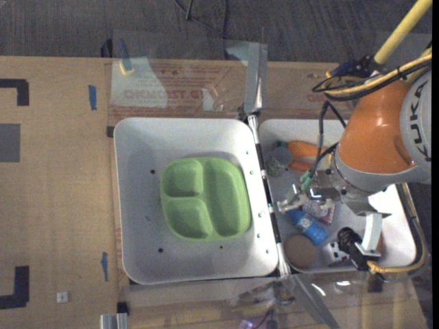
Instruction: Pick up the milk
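Hovering low in the right bin (405,252), the arm (374,142) has its gripper (309,196) down among the clutter, and whether it is apart or together I cannot tell. Milk looks to be the small blue-and-white carton (310,226) lying just below it, beside a brown disc (300,250); that reading is a guess. Step in hand: the reach, nothing visibly held. Next move calls for centring over the carton and closing. Tight quarters: an orange item (302,149) behind, the divider wall (267,197) close. The left bin (137,184) holds 1 green tray (204,199).
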Available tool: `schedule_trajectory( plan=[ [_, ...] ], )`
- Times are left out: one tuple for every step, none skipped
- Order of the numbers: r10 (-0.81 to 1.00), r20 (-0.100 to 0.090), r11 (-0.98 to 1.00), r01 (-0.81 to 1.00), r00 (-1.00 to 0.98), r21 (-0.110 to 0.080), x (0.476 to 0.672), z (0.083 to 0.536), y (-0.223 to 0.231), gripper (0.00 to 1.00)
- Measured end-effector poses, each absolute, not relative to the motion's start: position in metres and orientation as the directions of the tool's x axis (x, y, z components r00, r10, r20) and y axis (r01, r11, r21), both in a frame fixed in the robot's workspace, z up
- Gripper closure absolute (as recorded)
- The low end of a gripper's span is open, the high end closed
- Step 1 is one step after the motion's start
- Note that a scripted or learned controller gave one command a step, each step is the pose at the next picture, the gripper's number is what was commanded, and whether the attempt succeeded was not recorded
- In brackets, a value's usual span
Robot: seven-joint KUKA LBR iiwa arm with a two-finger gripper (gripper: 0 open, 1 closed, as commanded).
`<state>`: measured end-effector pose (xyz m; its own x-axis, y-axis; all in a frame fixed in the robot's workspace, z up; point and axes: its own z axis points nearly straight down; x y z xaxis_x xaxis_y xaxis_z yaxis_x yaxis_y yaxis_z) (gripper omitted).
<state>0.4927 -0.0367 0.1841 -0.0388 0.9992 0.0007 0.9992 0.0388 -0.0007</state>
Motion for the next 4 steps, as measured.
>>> schedule_trajectory(
  plan=[
    [0.992,0.002,0.123,0.992,-0.123,-0.002,0.482,0.134,-0.102,0.0],
    [0.989,-0.001,0.15,0.989,-0.15,0.002,0.479,0.15,-0.156,0.0],
    [0.989,-0.003,0.148,0.989,-0.148,0.01,0.537,0.091,-0.132,0.0],
    [0.983,0.0,0.181,0.983,-0.181,0.004,0.488,0.086,-0.127,0.0]
  ],
)
